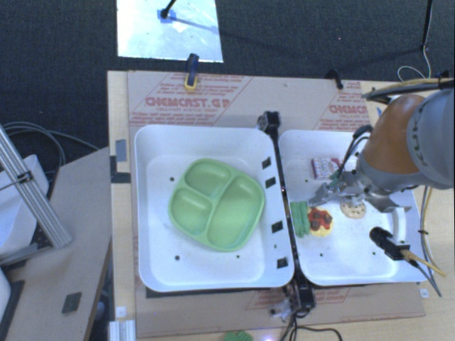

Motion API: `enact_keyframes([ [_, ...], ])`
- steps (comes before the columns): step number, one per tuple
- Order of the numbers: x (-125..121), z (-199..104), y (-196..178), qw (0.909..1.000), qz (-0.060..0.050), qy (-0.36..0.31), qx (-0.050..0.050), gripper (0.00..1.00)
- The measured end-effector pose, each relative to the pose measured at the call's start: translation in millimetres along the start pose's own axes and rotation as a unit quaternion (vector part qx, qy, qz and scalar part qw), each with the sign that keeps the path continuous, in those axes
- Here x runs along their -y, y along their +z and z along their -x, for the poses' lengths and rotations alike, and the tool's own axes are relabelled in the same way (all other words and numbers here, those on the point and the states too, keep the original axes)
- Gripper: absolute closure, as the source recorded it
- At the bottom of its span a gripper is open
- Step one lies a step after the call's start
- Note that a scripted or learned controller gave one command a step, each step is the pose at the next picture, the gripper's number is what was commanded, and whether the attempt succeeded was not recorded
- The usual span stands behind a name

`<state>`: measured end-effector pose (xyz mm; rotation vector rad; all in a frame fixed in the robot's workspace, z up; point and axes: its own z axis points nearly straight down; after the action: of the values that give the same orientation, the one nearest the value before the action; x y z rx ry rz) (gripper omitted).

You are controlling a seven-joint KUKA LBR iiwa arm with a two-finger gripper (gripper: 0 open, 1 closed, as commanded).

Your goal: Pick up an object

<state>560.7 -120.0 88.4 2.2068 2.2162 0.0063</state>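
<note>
Arm (398, 144) crowds your right bin (341, 258) from 3 o'clock.
Gripper (331, 192) by the food toys (319, 220), its grip you can't tell; green plate (217, 204) centres the left bin (160, 155).

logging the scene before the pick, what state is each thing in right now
green divided plate: right side up, askew in the left bin
red and white packet: flat in the right bin
green toy: lying near that bin's left wall
red and yellow toy: lying beside the green toy
round biscuit: lying flat
gripper: low over the right bin
</note>
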Motion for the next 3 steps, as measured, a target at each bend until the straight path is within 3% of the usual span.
enact_keyframes([
  [1,32.8,-24.0,-3.6,0.9999,0.01,0.008,0.01,0.0],
  [2,64.9,-90.2,-102.8,1.0,-0.003,-0.003,-0.005,0.0],
  [3,72.5,-43.5,-97.3,1.0,-0.005,0.004,-0.003,0.0],
])
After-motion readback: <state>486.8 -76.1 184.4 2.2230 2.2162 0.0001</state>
